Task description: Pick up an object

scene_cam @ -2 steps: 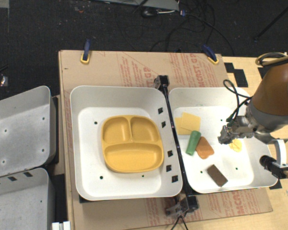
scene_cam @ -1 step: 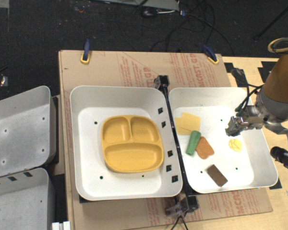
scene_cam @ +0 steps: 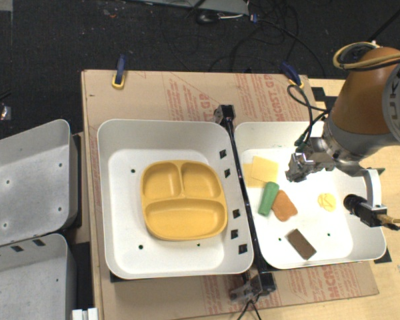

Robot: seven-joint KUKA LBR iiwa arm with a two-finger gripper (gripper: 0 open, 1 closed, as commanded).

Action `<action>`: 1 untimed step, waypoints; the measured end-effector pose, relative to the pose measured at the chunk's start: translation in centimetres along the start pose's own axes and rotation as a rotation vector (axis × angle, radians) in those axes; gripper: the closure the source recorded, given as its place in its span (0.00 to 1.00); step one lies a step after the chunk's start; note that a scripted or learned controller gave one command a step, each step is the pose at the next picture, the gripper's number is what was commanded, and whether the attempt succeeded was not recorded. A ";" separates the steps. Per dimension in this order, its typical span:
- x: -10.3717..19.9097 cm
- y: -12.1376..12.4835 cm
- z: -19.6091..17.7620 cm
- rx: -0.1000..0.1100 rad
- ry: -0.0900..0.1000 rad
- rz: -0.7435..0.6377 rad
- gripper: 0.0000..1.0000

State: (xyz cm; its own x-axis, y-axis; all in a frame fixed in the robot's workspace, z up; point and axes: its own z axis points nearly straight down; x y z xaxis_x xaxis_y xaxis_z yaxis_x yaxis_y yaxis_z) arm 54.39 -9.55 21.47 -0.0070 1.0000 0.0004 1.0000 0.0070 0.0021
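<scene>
- Camera view: gripper hangs over the right bin, upper middle; can't tell its grip state.
- Nearest target, my pick: green cylinder, just down-left of the gripper, touching the orange piece.
- Cylinder's long axis runs near-vertical in frame, top tilted slightly right.

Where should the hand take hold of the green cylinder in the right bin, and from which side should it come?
Probably across the middle of the green cylinder, coming straight down from above. It lies flat and long, so its narrow width suits two fingers. The orange piece lies very close to its lower right side, so gripping nearer the upper end, which lies beside the pale yellow slab, may give the fingers more room.
</scene>
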 end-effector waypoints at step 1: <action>4.3 1.4 0.3 0.001 0.000 0.001 1.00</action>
State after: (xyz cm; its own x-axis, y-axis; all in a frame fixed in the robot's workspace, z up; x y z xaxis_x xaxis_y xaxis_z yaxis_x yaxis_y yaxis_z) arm 55.80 -5.28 21.14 -0.0062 1.0000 0.0001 1.0000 0.0062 0.0015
